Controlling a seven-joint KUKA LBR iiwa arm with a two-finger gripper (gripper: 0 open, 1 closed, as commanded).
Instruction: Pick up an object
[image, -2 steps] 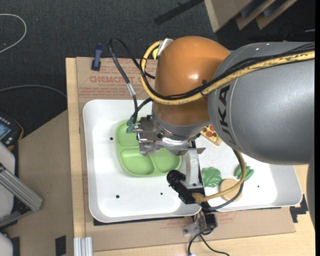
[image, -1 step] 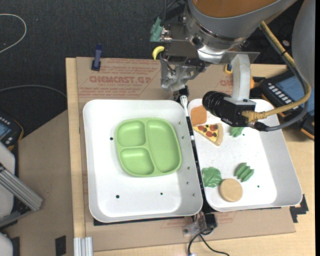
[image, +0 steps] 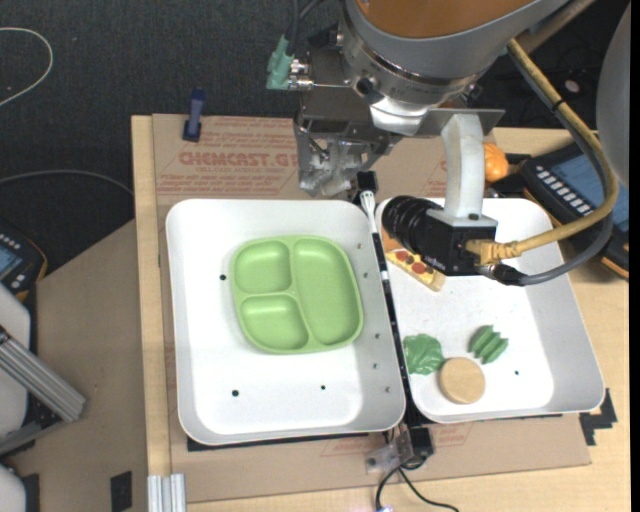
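Note:
My gripper (image: 336, 168) hangs over the cardboard just behind the back rim of the left bin (image: 190, 330), near the seam between the two bins, and I see nothing in it. A green divided plate (image: 297, 293) lies in the middle of the left bin. In the right bin (image: 560, 340) a pizza-slice toy (image: 416, 267) lies at the back left, partly under a black camera unit (image: 435, 237). Near the front lie a green leafy piece (image: 422, 352), a tan round disc (image: 463, 380) and a green pod (image: 488, 343).
The arm's wide body (image: 430, 40) looms over the back of both bins. A white bracket (image: 463, 170) with yellow cables (image: 540, 240) reaches over the right bin. An orange object (image: 496, 160) sits behind that bin, and a blue clip (image: 194, 115) is on the cardboard's back left.

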